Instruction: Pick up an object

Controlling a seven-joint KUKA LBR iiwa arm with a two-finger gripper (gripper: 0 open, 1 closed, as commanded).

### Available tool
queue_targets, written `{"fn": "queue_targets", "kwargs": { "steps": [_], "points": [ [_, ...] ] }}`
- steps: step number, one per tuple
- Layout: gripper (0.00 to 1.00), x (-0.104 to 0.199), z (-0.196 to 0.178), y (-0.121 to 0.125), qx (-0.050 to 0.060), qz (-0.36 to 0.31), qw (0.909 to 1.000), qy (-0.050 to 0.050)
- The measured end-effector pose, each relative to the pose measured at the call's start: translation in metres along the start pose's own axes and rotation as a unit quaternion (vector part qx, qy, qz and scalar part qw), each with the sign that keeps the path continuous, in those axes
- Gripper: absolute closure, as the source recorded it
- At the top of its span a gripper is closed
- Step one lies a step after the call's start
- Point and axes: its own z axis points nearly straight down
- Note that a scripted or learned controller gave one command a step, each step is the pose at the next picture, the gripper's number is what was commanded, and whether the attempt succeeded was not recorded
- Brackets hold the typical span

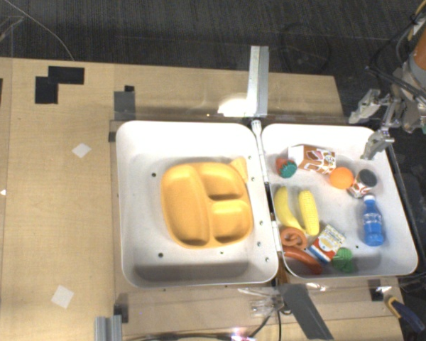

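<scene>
Looking down from the camera view, we see our gripper (375,142) hanging over the right bin's (401,261) far right corner, empty. Whether it is clenched, we cannot tell. The orange ball (340,177) lies nearest, down-left.

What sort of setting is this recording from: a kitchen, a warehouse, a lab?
Most likely a robotics lab bench set up for grasping trials: two white bins side by side on a plywood bench, toy food such as a plastic banana and blue bottle, and loose cables behind.

A robotics lab: taped plywood bench (50,212), two white bins (138,190).
</scene>
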Motion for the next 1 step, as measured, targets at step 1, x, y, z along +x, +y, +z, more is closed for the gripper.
{"fn": "queue_targets", "kwargs": {
  "steps": [1],
  "points": [
    [0.0,-0.0137,0.1457,0.0401,-0.002,0.106,0.9944,0.008]
  ]
}}
